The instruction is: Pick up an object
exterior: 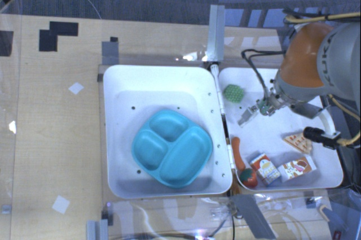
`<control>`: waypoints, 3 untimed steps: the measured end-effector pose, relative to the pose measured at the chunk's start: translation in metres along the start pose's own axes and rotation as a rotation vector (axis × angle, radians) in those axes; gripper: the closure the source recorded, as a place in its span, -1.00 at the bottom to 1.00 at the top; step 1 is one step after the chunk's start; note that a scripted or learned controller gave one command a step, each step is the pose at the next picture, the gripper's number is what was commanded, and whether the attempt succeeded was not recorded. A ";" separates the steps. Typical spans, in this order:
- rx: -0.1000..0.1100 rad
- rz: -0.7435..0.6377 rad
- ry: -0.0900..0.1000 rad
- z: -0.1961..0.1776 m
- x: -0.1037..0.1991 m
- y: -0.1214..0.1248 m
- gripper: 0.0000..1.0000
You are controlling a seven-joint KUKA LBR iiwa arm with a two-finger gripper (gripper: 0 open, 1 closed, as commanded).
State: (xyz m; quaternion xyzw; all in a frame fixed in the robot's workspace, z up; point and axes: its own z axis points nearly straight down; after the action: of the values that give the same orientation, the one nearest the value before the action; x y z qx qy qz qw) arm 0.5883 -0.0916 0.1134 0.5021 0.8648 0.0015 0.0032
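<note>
My gripper (246, 116) hangs over the left part of the right bin (337, 175), pointing down and to the left. A green knobbly ball (233, 92) lies just up and left of it, apart from it. Below it, an orange carrot (238, 154) rests along the bin's left wall, with a red round piece (249, 178) at its lower end. Two small cartons (265, 168) (297, 167) sit near the front wall. A pizza slice (298, 143) lies to the right. I see nothing held at the gripper's tip.
The left bin (121, 120) holds a blue divided plate (172, 147). The grey arm with its orange band (304, 58) reaches in from the upper right, over the right bin's back. A black cable (256, 72) loops above the green ball.
</note>
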 end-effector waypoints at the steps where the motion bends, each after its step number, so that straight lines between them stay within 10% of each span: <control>1: 0.009 -0.065 0.008 0.015 -0.055 0.062 -1.00; 2: -0.001 0.089 -0.002 -0.005 -0.082 0.049 -1.00; 3: -0.004 0.021 -0.003 0.024 -0.014 -0.023 -1.00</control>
State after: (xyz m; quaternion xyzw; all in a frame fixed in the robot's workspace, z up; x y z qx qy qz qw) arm 0.5753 -0.1157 0.0892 0.5112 0.8595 0.0025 0.0052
